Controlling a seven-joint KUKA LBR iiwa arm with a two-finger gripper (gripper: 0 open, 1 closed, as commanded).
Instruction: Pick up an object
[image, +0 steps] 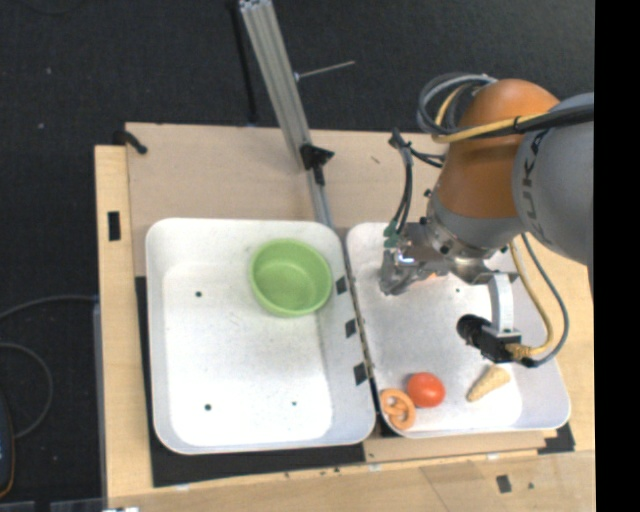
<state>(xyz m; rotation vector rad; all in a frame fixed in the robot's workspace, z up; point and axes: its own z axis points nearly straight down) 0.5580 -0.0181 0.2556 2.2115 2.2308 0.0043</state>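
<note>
The gripper (396, 272) is hovering over the right bin (440, 330), jaw state impossible to tell, while a tomato (426, 389), pretzel (397, 408) and cone (489, 382) are lying near its front edge.

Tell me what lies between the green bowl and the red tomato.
In the camera view, the bins' adjoining rims lie between the green bowl and the red tomato; otherwise bare white bin floor.

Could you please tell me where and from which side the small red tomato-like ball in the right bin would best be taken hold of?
Grip the small red tomato-like ball across its middle, coming straight down from above. It looks round, so any finger axis would probably serve, but the orange pretzel-like ring sits close at its lower left near the right white bin's front wall. Closing along the upper-left to lower-right line likely avoids it.
</note>
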